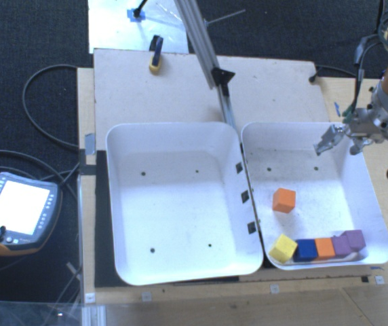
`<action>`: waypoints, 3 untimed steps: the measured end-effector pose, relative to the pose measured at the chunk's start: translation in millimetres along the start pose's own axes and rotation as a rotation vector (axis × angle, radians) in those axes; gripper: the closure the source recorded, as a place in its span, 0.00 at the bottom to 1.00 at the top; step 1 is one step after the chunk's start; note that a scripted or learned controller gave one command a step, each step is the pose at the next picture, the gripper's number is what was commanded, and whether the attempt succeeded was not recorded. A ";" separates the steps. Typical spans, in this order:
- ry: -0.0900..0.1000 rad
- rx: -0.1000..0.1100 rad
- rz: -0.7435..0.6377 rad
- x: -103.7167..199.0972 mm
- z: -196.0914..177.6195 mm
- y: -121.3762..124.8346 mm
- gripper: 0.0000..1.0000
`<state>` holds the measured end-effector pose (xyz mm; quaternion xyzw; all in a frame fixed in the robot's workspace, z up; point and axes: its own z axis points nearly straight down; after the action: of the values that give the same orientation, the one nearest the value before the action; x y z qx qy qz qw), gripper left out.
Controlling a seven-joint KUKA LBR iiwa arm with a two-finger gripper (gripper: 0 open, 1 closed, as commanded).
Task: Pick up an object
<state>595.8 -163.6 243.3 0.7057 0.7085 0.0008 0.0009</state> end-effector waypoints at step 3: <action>0.003 0.006 -0.002 61.7 155.9 -41.3 0.00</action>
<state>554.7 -102.0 87.3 0.7050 0.7092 -0.0003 -0.0023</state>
